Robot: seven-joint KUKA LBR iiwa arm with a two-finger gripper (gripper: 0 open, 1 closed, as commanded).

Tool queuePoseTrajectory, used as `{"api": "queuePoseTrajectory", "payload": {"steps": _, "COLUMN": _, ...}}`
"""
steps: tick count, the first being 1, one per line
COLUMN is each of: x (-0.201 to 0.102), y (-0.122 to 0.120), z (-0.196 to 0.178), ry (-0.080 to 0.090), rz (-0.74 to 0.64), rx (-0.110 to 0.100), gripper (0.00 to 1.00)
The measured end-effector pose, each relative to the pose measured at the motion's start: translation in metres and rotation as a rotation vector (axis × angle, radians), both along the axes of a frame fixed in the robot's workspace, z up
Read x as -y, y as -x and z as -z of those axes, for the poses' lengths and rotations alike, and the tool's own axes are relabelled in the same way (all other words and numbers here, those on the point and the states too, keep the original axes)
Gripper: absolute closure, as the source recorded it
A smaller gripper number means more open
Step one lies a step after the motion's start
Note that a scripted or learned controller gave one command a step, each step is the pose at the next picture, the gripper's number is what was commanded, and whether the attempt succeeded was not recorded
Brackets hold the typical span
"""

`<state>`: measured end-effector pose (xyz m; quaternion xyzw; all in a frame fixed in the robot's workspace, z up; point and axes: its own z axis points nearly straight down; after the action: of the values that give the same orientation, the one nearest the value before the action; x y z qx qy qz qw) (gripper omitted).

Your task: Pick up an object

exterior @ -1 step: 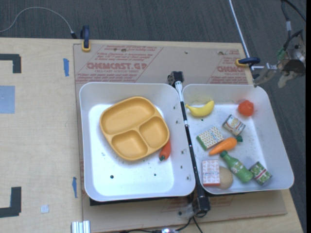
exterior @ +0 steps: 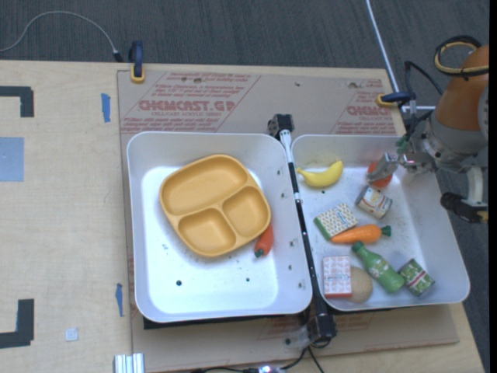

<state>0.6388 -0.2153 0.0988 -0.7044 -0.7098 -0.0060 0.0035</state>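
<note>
The right bin point(exterior: 446, 243) holds a yellow banana point(exterior: 322, 174), a small carton point(exterior: 373, 201), a checkered packet point(exterior: 335, 220), a carrot point(exterior: 359, 233), a green bottle point(exterior: 378, 269), a green can point(exterior: 417, 277), a pink box point(exterior: 336, 275) and a brown round item point(exterior: 360, 286). My gripper point(exterior: 386, 165) reaches in from the right and hangs low over the bin's far part, just above the carton. A small reddish thing point(exterior: 380, 170) sits at its tip; I cannot tell whether it is held.
The left bin point(exterior: 155, 286) carries a yellow divided plate point(exterior: 213, 204) with a red pepper point(exterior: 264, 242) beside its right rim. A black clamp point(exterior: 281, 124) stands at the far end of the wall between the bins. Cables loop at the arm's wrist point(exterior: 458, 53).
</note>
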Motion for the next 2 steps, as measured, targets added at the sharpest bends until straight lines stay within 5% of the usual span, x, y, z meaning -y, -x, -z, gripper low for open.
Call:
{"api": "queuePoseTrajectory", "payload": {"steps": 1, "x": 0.005, "y": 0.002, "z": -0.008, "ry": 0.011, "rz": 0.002, "rx": -0.004, "gripper": 1.00}}
{"api": "queuePoseTrajectory", "payload": {"steps": 2, "x": -0.093, "y": 0.015, "z": -0.059, "ry": 0.011, "rz": 0.005, "rx": -0.004, "gripper": 1.00}}
